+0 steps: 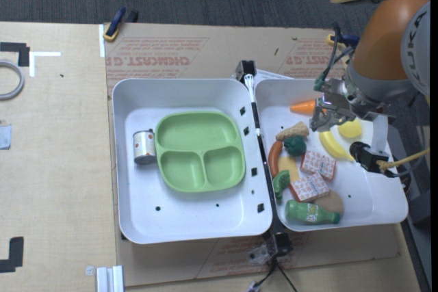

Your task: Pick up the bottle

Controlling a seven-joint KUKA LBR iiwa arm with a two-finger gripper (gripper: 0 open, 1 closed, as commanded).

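The left bin (130, 215) holds a small can (144, 146) lying on its side, just left of a green tray (200, 151) with three compartments. The can touches, or nearly touches, the tray's left edge.

A black clip (246, 69) sits at the top of the seam between the two bins.

The right bin (383, 205) is crowded. Along its left side runs a red sausage (274, 153), with a broccoli piece (295, 144) and a tan pastry (296, 129) just right of it. Below them lies a green pepper (281, 182) beside a yellow wedge (289, 166). Two red-and-white boxes (313, 176) sit in the middle. The bottle (311, 212), green, lies on its side at the front edge of this bin, neck pointing right, partly over a brown disc (332, 202). A carrot (302, 107) lies at the back, and a banana (333, 145) and lemon (350, 129) lie to the right.

The gripper (326, 118) hangs over the back of the right bin, between the carrot and the banana, well apart from the bottle. Whether it is clenched or released I cannot tell. The arm (393, 37) enters from the right.
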